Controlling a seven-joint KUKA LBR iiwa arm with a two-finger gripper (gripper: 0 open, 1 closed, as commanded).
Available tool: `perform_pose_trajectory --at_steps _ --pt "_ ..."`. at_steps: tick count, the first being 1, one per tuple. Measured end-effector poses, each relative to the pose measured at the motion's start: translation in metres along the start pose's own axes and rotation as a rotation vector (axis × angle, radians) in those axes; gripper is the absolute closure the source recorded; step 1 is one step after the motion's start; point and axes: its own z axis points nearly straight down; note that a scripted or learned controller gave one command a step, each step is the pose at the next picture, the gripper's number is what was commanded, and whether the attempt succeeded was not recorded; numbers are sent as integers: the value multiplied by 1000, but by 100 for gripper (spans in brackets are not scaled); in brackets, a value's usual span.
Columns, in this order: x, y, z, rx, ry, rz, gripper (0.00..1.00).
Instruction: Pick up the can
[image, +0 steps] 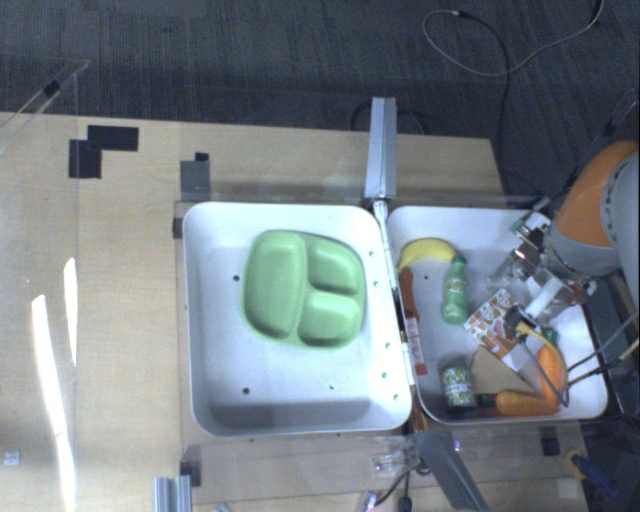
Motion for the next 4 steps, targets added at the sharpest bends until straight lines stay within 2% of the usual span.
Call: perform_pose_trajectory --at_steps 1,2,3,4 --pt "31 37 1 2 -1 207 0" --pt "44 61 1 11 -5 279 0" --pt "44 59 2 7 -7 296 0" --pt "25 40 0 2 4 242 0"
